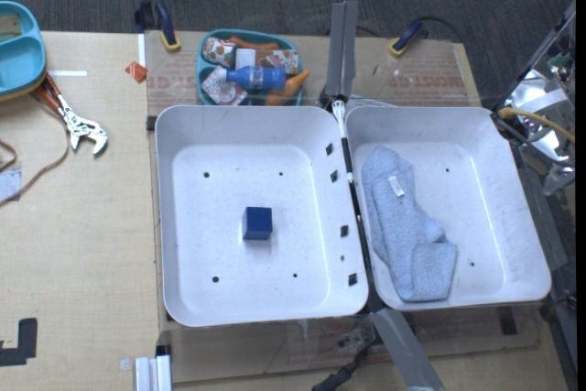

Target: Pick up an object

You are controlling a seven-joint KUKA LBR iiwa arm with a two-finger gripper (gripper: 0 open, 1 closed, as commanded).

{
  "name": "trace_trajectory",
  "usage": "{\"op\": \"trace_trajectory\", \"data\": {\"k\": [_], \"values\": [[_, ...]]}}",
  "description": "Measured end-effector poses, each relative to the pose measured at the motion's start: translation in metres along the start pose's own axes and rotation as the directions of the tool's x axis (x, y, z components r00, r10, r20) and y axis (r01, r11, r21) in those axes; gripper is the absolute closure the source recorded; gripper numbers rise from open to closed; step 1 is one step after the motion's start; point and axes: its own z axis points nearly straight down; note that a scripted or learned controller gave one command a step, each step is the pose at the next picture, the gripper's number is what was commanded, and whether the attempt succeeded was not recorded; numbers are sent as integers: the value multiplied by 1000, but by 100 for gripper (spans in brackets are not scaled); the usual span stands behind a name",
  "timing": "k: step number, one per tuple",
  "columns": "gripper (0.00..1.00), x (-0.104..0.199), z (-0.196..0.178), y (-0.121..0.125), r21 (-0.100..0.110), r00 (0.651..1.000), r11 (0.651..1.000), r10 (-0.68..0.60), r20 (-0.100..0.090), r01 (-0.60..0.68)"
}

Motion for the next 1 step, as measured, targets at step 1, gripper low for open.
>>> {"op": "trace_trajectory", "data": {"k": [1], "values": [[0,-27,-6,-6,1,1000,1000,4,1,-4]]}}
